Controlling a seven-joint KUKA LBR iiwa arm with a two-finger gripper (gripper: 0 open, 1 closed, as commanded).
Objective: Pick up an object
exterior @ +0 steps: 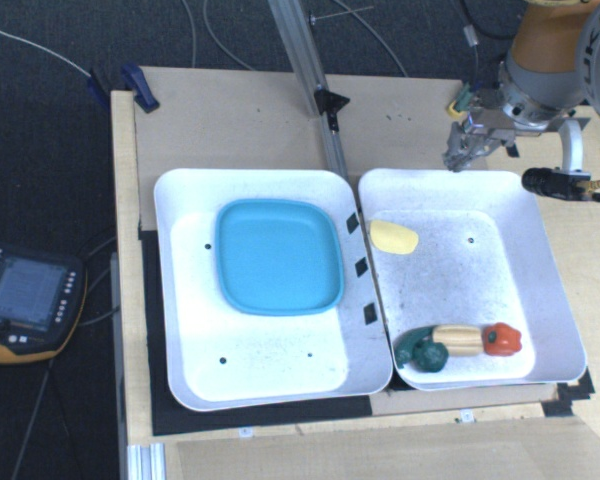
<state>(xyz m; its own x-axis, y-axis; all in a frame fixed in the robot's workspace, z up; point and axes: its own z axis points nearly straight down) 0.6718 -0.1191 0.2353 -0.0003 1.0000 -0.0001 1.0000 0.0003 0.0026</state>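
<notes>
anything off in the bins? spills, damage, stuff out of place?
Nothing stands out. The blue plate lies flat in the left bin. In the right bin, the yellow piece sits near the top left corner; the green, tan and red items cluster along the near edge. The gripper hovers at the right bin's far rim.

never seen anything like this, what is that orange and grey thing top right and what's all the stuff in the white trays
That orange and grey thing is a robot arm, reaching in from the right. At its tip is a two-finger gripper, the part meant to pick things up. Here it hangs over the back rim of the right bin, and nothing shows between its fingers. The single picture comes from one fixed camera looking down on the bench at a slant.

The left bin holds a blue plate. The right bin holds a yellow piece near its back left corner and, along its front edge, a green item, a tan one and a red one in a row.
</notes>
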